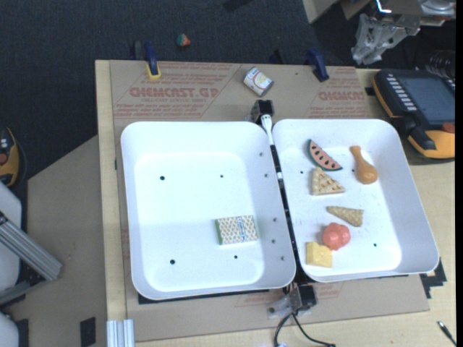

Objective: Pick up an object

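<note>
Even bright light, soft shadows, slightly soft focus

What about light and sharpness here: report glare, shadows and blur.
Camera view: even overhead light, soft shadow band across the left bin, no harsh glare on the right bin; toy food like the watermelon slice is fairly sharp; the gripper at top right is slightly soft.

cut off and hard to read

the gripper (376, 40) sits at the far right, the arm above it cropped by the top edge; whether its fingers are apart is unclear. a tiny coloured object (184, 40) on the far floor is too small to identify. the small box (257, 81) on the board beyond the bins has unreadable markings.
</note>
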Robot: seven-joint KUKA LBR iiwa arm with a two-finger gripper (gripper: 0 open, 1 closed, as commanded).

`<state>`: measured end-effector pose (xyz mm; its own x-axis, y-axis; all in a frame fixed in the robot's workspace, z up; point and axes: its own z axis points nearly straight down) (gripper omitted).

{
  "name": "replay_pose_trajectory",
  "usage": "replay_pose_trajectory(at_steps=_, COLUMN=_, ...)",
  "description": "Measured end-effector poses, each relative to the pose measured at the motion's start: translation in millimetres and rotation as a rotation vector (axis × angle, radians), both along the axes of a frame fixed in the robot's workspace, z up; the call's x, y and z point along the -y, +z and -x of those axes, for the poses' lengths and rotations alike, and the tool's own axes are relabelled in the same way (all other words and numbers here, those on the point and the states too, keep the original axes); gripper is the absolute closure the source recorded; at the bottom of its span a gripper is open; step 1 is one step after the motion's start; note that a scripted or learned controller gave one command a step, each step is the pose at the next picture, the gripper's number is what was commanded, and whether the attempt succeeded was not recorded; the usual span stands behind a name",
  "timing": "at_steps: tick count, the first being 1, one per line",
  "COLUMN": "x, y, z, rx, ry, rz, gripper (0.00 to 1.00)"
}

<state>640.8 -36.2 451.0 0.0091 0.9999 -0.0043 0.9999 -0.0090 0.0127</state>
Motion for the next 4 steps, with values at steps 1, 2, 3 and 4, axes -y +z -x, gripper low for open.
replay_pose_trajectory(at_steps=1, x=-7, y=-140, z=79, rx=-0.032, ry=0.006, rz=-0.006, gripper=1.00)
replay_pose_trajectory(at_steps=2, x=-78, y=-54, z=44, rx=-0.001, ry=0.016, rz=-0.005, gripper=1.00)
replay_pose_trajectory(at_steps=3, x=-123, y=76, z=-19, rx=0.007, ry=0.015, rz=-0.006, gripper=1.00)
replay_pose_trajectory(at_steps=4, x=-153, y=86, z=10, rx=-0.011, ry=0.013, rz=-0.006, gripper=1.00)
